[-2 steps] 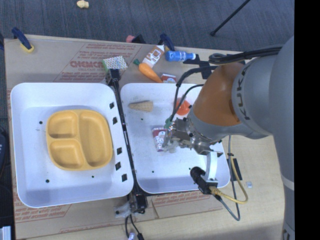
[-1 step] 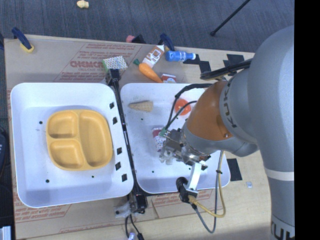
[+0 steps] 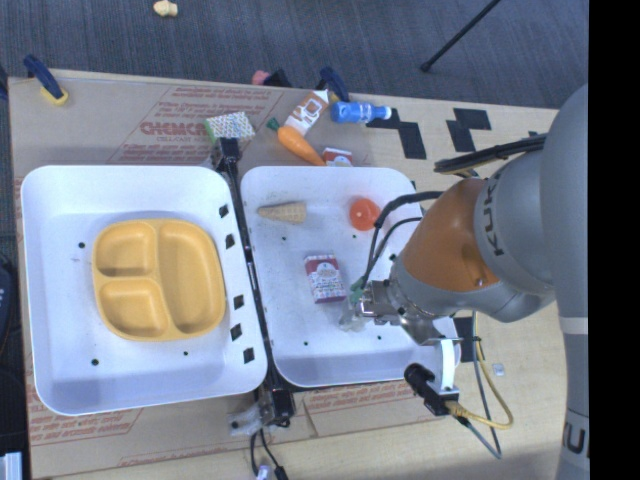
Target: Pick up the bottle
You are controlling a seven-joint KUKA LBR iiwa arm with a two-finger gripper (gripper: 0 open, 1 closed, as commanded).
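Camera view has us looking down on two white bins: the left bin (image 3: 50, 268) carries one yellow divided tray (image 3: 158, 276), and the right bin (image 3: 300, 363) is where our gripper (image 3: 362, 306) sits low, near the bin's right side. We cannot tell whether the hand is released or clenched, since the wrist and its cabling cover that part.

The bottle is hard for us to pin down. One blue bottle (image 3: 358, 113) lies on its side outside the bins, on the cardboard behind the right bin, well apart from the gripper. Just at the gripper there is a small pale, translucent thing we cannot identify; it may be another bottle, but we would not count on it.

To do this step well, we judge that we should first settle which object is the target, then come down with the jaws spread across its narrow width, not along its length, and close only when its body is clearly between them. A round thing lying flat may roll, so a centred grip matters.

Our count in the right bin: one red packet (image 3: 324, 276), one cone (image 3: 283, 211), one small red-orange round thing (image 3: 364, 211). Behind the bin: one carrot (image 3: 299, 145) and one white and orange container (image 3: 309, 111).
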